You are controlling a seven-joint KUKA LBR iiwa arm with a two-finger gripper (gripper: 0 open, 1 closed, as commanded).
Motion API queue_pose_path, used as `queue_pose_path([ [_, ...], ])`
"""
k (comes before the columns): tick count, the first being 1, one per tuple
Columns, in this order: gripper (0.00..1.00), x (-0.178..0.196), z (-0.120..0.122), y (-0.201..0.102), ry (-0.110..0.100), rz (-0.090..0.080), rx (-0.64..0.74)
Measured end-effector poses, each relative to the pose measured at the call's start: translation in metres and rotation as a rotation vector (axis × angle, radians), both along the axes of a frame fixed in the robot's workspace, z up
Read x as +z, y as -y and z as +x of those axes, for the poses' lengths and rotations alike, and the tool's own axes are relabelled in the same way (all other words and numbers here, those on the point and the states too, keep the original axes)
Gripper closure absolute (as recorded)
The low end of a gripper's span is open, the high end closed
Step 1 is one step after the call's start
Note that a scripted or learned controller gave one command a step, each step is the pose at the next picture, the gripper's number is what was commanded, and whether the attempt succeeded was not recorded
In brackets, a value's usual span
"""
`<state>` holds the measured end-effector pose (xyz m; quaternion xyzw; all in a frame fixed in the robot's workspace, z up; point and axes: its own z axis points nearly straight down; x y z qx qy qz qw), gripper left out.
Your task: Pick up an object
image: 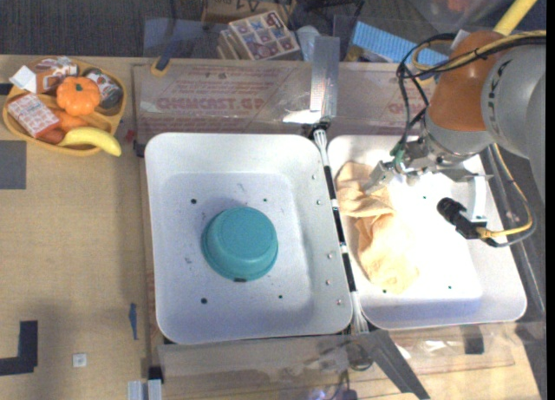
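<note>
White bins (173,164) on wooden bench (69,259), cluttered floor

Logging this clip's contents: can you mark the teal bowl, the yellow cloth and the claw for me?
teal bowl (240,243), camera view, middle of its upturned bottom, in the left bin.
yellow cloth (379,233), camera view, middle of the crumpled fabric, in the right bin.
claw (384,173), camera view, at its tip over the cloth's upper edge.

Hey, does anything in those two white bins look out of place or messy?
Mostly tidy. The teal bowl sits upside down in the left bin, base facing up. In the right bin, the pale yellow cloth lies crumpled against the left wall rather than flat, with the pincer at its upper edge. Nothing looks spilled or broken.
</note>
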<state>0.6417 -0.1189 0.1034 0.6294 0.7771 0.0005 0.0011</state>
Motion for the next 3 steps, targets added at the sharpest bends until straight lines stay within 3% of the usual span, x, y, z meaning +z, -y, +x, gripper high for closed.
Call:
queue_pose_path([
  [1,0.00,-0.012,-0.033,-0.015,0.012,-0.002,0.132],
  [2,0.00,-0.013,-0.101,-0.012,0.010,0.000,0.108],
  [3,0.00,-0.013,-0.150,-0.007,0.013,-0.001,0.211],
])
